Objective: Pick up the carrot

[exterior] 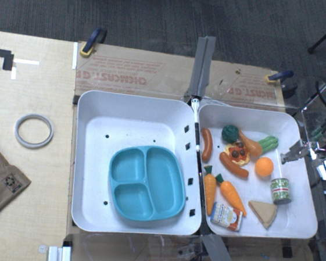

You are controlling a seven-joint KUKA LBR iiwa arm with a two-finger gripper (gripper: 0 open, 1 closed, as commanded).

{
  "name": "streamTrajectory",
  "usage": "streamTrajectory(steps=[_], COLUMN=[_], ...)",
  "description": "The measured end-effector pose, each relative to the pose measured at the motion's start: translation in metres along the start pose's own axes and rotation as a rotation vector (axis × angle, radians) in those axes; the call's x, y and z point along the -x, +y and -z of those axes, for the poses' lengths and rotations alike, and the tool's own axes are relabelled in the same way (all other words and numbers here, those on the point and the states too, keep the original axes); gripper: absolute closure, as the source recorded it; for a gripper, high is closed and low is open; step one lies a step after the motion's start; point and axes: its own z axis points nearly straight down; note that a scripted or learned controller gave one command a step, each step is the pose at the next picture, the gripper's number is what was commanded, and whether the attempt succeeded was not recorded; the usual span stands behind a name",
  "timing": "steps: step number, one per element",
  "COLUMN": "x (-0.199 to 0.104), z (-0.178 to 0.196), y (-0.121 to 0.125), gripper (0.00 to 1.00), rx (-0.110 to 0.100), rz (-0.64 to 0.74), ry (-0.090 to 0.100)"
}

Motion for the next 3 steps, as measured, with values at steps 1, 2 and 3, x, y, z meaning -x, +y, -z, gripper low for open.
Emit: streamTrajectory(steps=[1, 2, 3], x=[-0.041, -0.025, -0.024], z=[-0.095, -0.142, -0.135], y=[0.054, 0.057, 0.057], gripper=[0.00, 0.00, 1.00], rx=[0.001, 0.003, 0.003], rz=[0.109, 0.341, 0.339], ry=[0.000, 0.000, 0.000])
